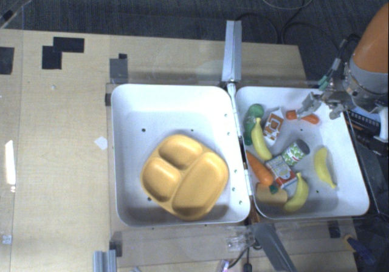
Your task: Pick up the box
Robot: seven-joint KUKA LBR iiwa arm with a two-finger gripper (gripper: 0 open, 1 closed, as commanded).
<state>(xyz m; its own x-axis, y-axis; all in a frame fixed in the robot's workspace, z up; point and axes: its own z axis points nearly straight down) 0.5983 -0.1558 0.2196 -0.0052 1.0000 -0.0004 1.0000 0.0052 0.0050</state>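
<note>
Left bin [121, 143]: yellow divided tray [185, 175] upside down, near middle. Right bin [358, 201]: box [274, 126] white with orange print, far-left part, beside green item [253, 113] and banana [260, 139]. Small carrot [304, 118] just right of box. Arm [371, 58] enters from right, wrist over bin's far-right corner. Pincer [324, 101] spread wide, holding nothing, hovering right of box, apart from it.

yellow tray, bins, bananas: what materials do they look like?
Yellow tray: moulded plastic, smooth semi-gloss, with soft highlights on its rounded compartments. Bins: white, matte, likely thin plastic or painted metal; small holes, rounded corners. Bananas: probably plastic toys, uniformly yellow with slight sheen.
</note>
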